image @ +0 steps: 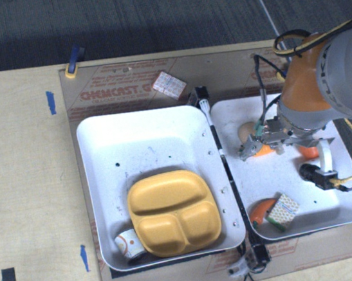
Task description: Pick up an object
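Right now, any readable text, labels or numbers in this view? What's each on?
"CHEMCAST": faint red print on the cardboard sheet behind the bins; the letters after it are hidden under a small patterned packet.
More red print along the sheet's top edge: too blurred to read.
Small cup beside the yellow tray: markings too small to read.

A yellow tray (173, 211) is seen in a white bin (103, 179); an orange band (302, 89) is seen on the grey arm (348, 73).
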`<state>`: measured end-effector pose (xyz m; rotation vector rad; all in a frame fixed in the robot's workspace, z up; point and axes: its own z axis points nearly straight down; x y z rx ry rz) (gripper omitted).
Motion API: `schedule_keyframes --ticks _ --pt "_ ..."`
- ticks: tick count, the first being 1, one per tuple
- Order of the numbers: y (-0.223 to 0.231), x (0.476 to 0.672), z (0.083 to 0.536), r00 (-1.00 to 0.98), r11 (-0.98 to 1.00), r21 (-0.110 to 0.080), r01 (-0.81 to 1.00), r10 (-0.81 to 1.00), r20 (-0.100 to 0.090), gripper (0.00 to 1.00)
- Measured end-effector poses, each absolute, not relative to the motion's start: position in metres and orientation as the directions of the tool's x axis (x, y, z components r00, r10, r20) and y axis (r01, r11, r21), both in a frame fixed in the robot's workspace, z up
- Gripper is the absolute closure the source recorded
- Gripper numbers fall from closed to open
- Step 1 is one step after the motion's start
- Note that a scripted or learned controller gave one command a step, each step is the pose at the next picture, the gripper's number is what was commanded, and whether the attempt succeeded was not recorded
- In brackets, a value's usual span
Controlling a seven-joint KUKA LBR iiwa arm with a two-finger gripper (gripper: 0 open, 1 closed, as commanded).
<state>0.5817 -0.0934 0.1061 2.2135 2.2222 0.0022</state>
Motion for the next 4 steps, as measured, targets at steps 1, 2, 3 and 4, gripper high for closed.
schedule_keyframes --ticks 1,2,3,4 --pt "-0.093 0.582 0.116 -0.005 0.005 0.007 1.000 1.000 -0.004 1.00" --pt "-0.020 0.568 0.185 -0.002 0.002 0.001 1.000 1.000 0.000 1.00" --pt "-0.020 0.568 0.195 -0.003 0.003 0.002 1.000 1.000 -0.001 1.00" --pt "-0.020 0.568 0.195 -0.003 0.003 0.002 1.000 1.000 -0.001 0.00"
